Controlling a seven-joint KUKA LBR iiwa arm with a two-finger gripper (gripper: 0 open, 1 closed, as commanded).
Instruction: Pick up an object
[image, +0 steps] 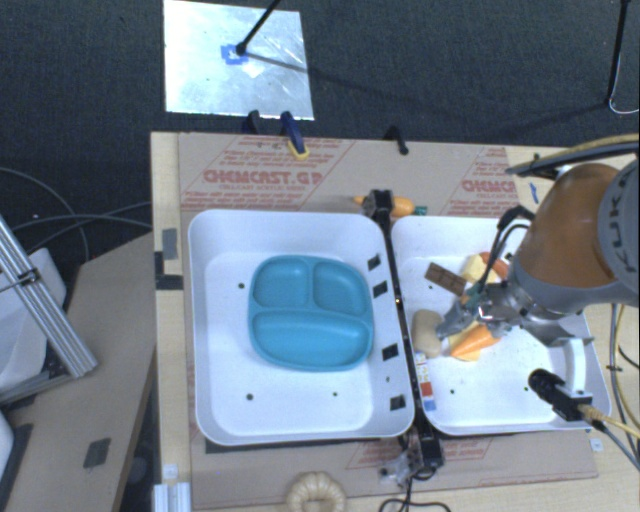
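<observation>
end effector (466, 318) | fingers' gap: cannot tell | over orange object (474, 341), right bin (500, 405)

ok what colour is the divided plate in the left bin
Light blue, a plain teal-ish shade with no pattern; the divided plate shows clearly in the camera view.

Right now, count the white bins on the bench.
2. The left bin holds a blue divided plate; the right bin holds small objects under the arm, which may hide some.

**Red print on the board**

The brown protective sheet (330, 165) on the bench beyond the two bins carries red lettering reading "CHEMCAST GP" at far left; a similar red line repeats at far right, partly hidden and unreadable.
</observation>
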